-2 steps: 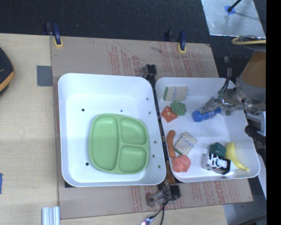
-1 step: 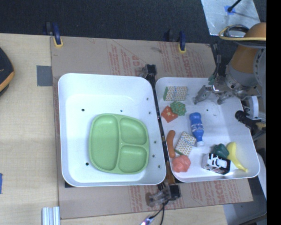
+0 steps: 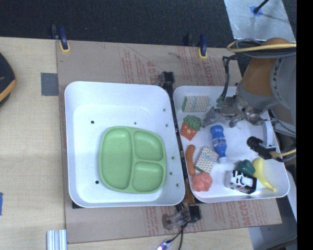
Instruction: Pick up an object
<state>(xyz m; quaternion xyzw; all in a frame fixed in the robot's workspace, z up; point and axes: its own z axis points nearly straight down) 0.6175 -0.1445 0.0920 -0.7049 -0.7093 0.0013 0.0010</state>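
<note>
Two white bins sat side by side on the tabletop (image 3: 26,139). The left bin (image 3: 78,103) held a green tray (image 3: 131,159), lying flat in the middle, likely kept there as a drop spot. The right bin (image 3: 281,184) held the pickable clutter, packed close: a blue bottle (image 3: 218,140), a carrot (image 3: 191,159), a strawberry (image 3: 190,127), a red lump (image 3: 202,182), a banana (image 3: 265,175), a black-and-white toy (image 3: 242,182), a dark green piece (image 3: 245,167) and two patterned blocks (image 3: 196,103) (image 3: 207,159).

The arm was reached in from the right, wrist over the bin's upper half. The pincer (image 3: 225,113) was positioned just above the bottle's top end, near the upper block. Nothing was seen between its fingers; whether it was spread or clenched could not be told from this slant.

The bottle was judged the probable target, being directly below. No object was lifted yet; all were resting on the bin floor.
</note>
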